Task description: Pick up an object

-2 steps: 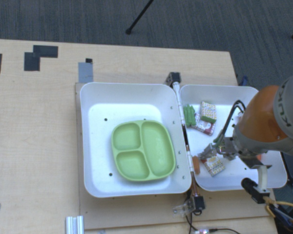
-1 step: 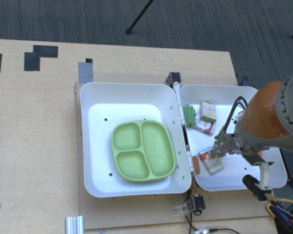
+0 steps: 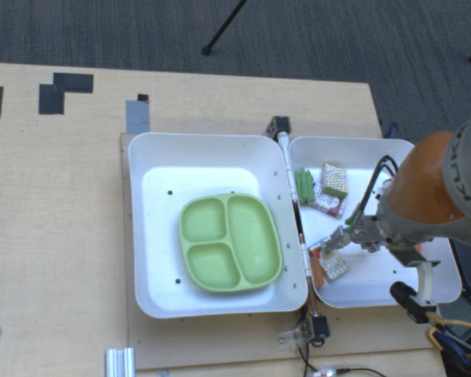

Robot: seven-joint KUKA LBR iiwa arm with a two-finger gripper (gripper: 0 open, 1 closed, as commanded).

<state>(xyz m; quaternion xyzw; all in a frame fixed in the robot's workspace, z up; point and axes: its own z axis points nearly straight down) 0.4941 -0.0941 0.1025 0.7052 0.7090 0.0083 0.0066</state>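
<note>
Just beside the jaws (image 3: 335, 244), a small packet (image 3: 334, 266) in the right bin (image 3: 377, 289); jaw state unclear.

The green tray (image 3: 231, 242) lies in the left bin (image 3: 153, 210). Right of that tray, the gripper (image 3: 330, 246) reaches low into the right bin (image 3: 361, 289), seemingly over a small packet (image 3: 334, 267), beyond green sticks (image 3: 304, 185).
</note>
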